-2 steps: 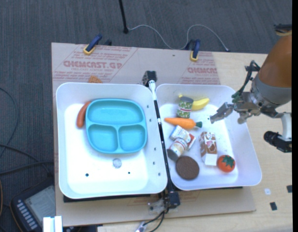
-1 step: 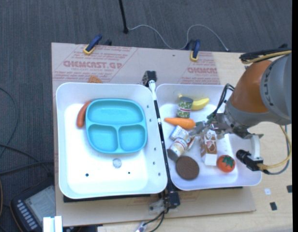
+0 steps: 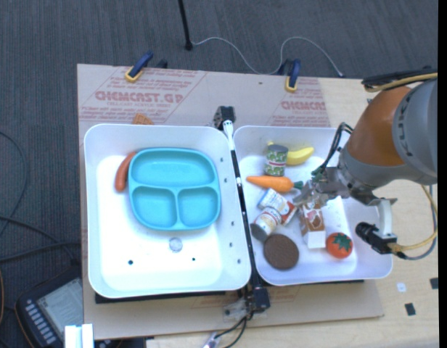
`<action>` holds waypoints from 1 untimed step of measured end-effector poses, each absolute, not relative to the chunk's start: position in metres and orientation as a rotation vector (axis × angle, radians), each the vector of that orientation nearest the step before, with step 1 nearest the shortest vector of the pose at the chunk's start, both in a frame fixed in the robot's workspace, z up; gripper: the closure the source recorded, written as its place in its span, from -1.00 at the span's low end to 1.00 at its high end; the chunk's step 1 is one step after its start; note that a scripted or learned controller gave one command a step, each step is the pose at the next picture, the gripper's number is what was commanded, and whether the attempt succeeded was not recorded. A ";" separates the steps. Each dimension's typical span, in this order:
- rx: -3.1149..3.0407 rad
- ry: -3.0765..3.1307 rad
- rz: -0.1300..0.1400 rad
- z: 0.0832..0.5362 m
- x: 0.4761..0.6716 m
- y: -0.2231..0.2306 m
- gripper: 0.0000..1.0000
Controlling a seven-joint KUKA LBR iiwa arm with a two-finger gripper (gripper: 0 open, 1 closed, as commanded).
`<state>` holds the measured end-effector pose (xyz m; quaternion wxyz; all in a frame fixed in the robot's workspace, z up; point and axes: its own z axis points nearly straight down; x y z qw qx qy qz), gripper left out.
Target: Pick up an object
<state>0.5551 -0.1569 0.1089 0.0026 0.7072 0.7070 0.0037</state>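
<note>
The tool (image 3: 311, 192) hangs low in the right bin (image 3: 368, 267), right of centre, just above a small carton (image 3: 313, 222). Whether it is spread or pinching, I cannot tell. Nothing looks lifted, so the pick is not yet done.

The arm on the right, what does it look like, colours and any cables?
The arm is bulky and rounded: a grey shell with a broad orange band above the wrist. Its gripper is a cluster of dark grey and metallic parts. A black cable loops beside the wrist, and yellow-tipped wiring trails below.
</note>
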 end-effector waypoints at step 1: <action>2.217 2.223 0.004 0.263 0.587 -0.058 1.00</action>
